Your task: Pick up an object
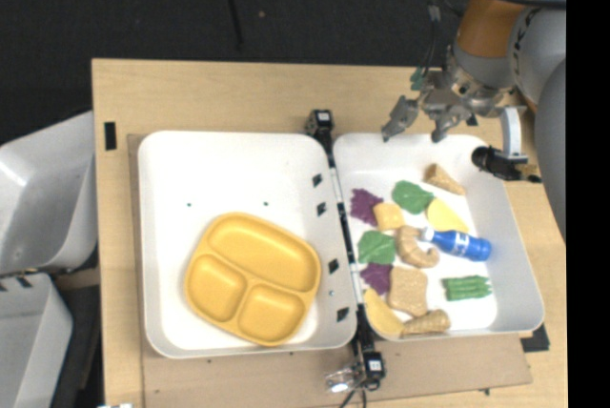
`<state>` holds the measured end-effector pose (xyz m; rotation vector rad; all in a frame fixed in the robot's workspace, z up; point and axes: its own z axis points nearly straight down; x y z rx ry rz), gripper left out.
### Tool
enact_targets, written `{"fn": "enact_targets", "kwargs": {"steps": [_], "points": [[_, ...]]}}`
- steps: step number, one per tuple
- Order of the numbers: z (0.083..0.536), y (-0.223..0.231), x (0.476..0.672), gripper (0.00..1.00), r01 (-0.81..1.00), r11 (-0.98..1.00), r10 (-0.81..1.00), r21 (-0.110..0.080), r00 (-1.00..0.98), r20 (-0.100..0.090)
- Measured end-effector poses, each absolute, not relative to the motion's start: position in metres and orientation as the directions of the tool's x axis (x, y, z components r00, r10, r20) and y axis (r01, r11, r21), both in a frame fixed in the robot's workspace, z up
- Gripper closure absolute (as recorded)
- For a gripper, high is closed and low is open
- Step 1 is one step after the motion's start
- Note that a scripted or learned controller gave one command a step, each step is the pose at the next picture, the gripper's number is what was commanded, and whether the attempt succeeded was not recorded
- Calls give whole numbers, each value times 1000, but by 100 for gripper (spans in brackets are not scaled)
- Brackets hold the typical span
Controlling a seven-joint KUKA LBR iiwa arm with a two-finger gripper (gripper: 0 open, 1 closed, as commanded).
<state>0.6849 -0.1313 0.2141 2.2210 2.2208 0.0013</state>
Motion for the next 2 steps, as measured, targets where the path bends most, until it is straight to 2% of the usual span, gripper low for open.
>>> {"fn": "enact_targets", "kwargs": {"steps": [1, 2], "points": [[234, -47, 636, 0, 1000, 7, 1000, 0, -7, 1], [211, 47, 541, 0, 1000, 9, 1000, -8, -9, 3]]}}
